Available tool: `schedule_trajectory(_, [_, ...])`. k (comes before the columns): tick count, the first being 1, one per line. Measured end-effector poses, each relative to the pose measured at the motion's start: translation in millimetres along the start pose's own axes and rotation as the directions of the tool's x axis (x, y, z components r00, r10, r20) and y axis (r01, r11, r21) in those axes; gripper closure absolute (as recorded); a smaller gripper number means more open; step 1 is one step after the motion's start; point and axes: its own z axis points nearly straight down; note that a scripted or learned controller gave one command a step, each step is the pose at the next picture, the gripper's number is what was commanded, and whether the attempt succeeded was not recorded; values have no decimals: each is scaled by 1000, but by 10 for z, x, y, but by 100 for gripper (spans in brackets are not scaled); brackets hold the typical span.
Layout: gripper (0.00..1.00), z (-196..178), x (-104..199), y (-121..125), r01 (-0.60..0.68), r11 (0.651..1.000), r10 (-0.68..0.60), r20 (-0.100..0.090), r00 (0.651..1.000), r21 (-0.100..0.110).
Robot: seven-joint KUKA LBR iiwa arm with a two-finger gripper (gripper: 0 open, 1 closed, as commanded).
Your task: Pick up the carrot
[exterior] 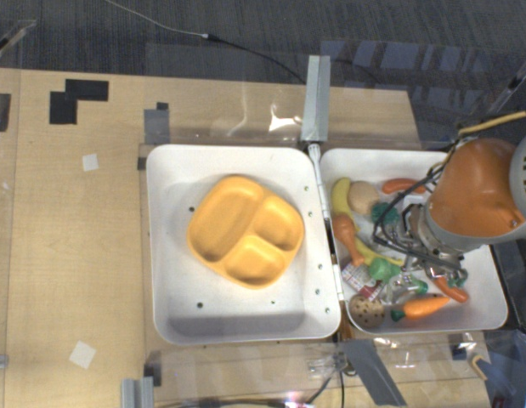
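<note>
carrot [424,308] | orange, green top | lying flat | right bin, near front edge

yellow divided plate [246,229], banana [341,195], white bins [169,313]

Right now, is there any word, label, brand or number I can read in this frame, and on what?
None can be read.
The small red and white packet in the right bin bears print, too small and blurred to read.
The yellow tray is unmarked.
</note>
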Motion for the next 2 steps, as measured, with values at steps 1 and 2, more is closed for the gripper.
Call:
schedule_trajectory(1, [0, -2, -96, 239, 292, 956, -292, -2, 956, 6])
schedule_trajectory(2, [0, -437, -104, -628, 146, 989, -146, -6, 989, 0])
